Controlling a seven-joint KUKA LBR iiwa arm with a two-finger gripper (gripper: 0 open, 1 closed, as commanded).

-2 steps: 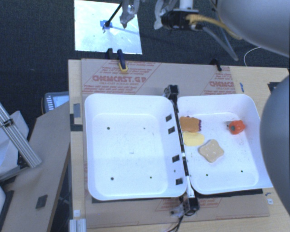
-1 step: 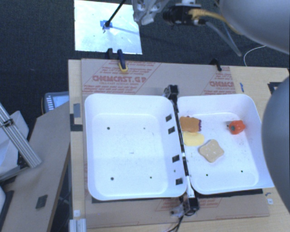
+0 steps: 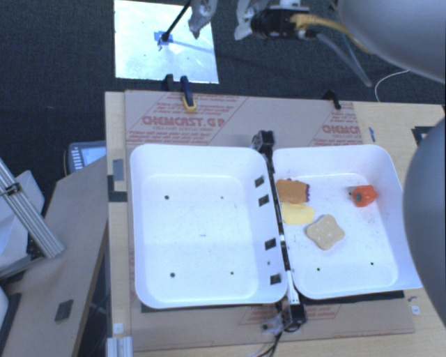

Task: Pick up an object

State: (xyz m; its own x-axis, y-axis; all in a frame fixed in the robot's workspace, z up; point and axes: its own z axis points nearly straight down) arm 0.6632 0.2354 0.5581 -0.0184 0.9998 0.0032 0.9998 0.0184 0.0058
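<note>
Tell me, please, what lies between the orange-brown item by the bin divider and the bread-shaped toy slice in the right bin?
A flat yellow piece lies between the orange-brown item and the bread slice, seen in the camera view.

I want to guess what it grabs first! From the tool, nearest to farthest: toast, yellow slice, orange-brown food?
From the tool:
1. Orange-brown food, by the divider.
2. Yellow slice, just below it.
3. Toast, mid-bin.

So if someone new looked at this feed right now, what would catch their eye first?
Probably the small cluster of toy food in the right bin: an orange piece by the divider, a yellow slice just below it, a tan slice of bread, and a red-orange pepper off toward the right. Next, the gripper raised at the top edge, beyond the bins.
</note>
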